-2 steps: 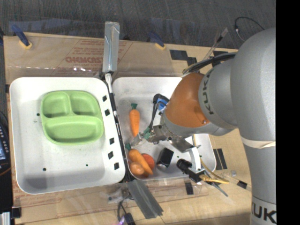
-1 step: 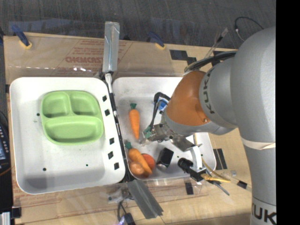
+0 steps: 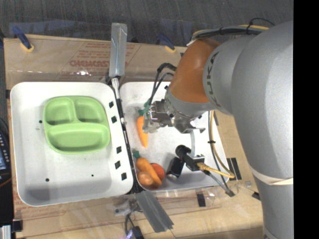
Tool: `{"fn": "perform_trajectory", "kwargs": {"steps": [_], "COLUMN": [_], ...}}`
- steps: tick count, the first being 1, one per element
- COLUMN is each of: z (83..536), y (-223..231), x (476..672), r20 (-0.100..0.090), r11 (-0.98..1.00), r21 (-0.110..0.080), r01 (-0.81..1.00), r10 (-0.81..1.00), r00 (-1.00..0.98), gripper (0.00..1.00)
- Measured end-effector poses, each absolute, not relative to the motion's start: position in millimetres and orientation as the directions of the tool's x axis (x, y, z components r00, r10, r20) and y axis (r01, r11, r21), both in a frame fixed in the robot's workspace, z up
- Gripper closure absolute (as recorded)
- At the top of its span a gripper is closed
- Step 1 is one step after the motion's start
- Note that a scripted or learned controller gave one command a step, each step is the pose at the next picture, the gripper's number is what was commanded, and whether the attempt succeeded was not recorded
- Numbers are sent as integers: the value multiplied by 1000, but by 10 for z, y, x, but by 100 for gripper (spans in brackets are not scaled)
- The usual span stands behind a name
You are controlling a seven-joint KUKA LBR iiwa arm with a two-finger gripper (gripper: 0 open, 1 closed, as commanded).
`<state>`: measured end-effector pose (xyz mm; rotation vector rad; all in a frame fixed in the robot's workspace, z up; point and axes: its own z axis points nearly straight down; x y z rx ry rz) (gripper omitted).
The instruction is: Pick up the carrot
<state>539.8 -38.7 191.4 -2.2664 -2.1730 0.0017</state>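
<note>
Carrot [image 3: 143, 132]: long axis upright in view, directly under gripper [image 3: 151, 121]
Grip: cannot tell, hidden by wrist

Two white bins [image 3: 30, 133], one green divided plate [image 3: 76, 123], one carrot [image 3: 142, 132], a small heap of produce [image 3: 149, 173].
</note>
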Motion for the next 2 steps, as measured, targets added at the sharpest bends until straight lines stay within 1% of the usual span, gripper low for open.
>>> {"fn": "perform_trajectory", "kwargs": {"steps": [1, 2], "z": [1912, 951], "y": [-389, -1004], "x": [5396, 5875], "r20": [0, 0], "r11": [-42, -68], "r21": [-3, -6], "r01": [999, 998], "r10": [999, 998], "r00": [42, 68], "gripper": [0, 0]}}
